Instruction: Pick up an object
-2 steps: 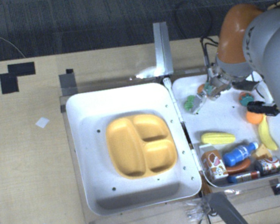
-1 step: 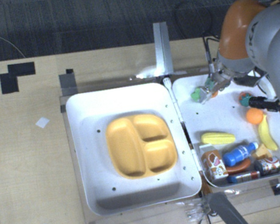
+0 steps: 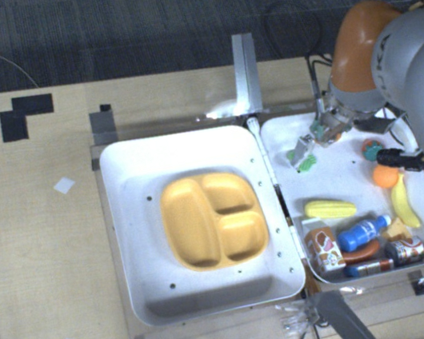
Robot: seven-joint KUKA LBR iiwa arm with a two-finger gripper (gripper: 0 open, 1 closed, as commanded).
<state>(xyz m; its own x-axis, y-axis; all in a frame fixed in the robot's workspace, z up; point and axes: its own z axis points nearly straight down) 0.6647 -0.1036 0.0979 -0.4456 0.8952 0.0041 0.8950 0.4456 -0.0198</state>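
Reaching in from the right, the arm (image 3: 410, 48) hung over the back of the right bin (image 3: 335, 175), with its orange band (image 3: 357, 46) above the bin's far rim. The gripper (image 3: 307, 149) pointed down and left into the bin's far-left corner, low over the white floor. Whether it was spread or pressed together could not be told at that angle, and nothing could be seen pinched in it. A small green piece (image 3: 304, 164) lay on the floor just beside its tip; whether the two touched was unclear.

The other things lay nearer the front and right of that bin. A yellow corn cob (image 3: 330, 207) lay near the middle, apart from the gripper. An orange ball (image 3: 386, 176) sat by the right wall, with a banana (image 3: 402, 204) just below it. A blue bottle (image 3: 365, 232) lay on its side between a can (image 3: 324, 247) at its left and a second can (image 3: 407, 252) in the front-right corner. A red pen (image 3: 367, 267) lay along the front wall.

The left bin (image 3: 127, 220) held a yellow divided tray (image 3: 213, 220), flat at its middle.
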